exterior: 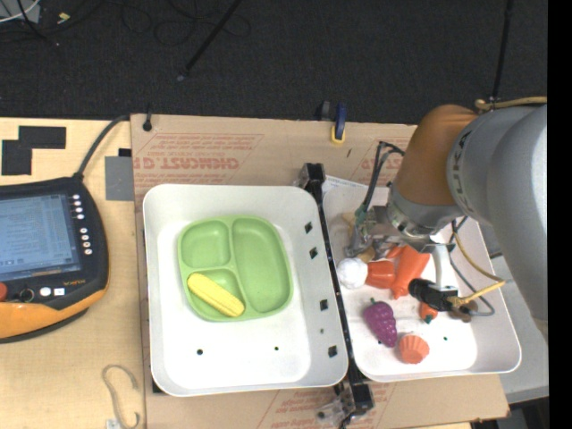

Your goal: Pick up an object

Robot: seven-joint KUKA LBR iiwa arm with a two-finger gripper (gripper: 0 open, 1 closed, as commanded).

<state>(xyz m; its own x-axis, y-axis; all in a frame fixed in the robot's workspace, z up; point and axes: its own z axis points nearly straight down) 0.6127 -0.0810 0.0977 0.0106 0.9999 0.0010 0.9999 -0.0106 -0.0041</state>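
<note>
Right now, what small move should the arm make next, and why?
Probably a short drop toward the white ball: the gripper hangs right by it over the right bin, closer than to the purple grapes.

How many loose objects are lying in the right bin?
4: a white ball farthest left, an orange object right of it, purple grapes nearer the front, and a small orange piece beside the grapes. The arm may hide more.

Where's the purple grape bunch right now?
In the camera view, the purple grape bunch lies in the right bin, toward its near edge, below the white ball and just up-left of the small orange object.
</note>
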